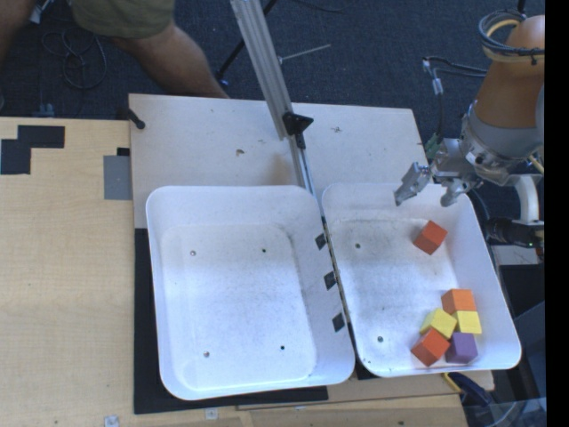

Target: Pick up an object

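Blocks sit in the right bin [498, 274]: a lone red-orange cube [430, 237] by itself, easiest to reach, and a cluster [450, 326] crowded in the near corner. My tool [433, 188] hovers spread wide and empty over the far rim, just beyond that cube.

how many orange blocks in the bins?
3, all in the right bin: one alone near the gripper, two in the corner cluster, top and bottom left. More may hide beneath.
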You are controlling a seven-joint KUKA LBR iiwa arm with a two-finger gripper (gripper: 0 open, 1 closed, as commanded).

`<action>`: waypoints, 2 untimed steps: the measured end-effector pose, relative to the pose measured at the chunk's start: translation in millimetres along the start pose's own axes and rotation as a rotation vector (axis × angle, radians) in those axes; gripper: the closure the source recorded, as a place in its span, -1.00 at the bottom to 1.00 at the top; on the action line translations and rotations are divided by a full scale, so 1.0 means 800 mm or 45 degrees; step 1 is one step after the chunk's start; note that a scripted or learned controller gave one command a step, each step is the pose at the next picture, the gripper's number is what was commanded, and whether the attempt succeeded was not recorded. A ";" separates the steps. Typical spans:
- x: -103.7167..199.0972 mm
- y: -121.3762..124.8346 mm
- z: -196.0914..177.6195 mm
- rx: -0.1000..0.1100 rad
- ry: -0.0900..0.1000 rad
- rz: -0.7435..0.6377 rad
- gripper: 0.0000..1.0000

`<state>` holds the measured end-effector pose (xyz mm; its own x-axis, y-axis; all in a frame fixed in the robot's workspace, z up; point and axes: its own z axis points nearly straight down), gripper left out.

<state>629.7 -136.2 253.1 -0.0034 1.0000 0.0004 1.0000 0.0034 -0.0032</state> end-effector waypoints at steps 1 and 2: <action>-0.075 -0.021 0.118 0.010 0.000 0.011 -1.00; -0.091 0.032 0.138 -0.004 -0.001 0.000 -1.00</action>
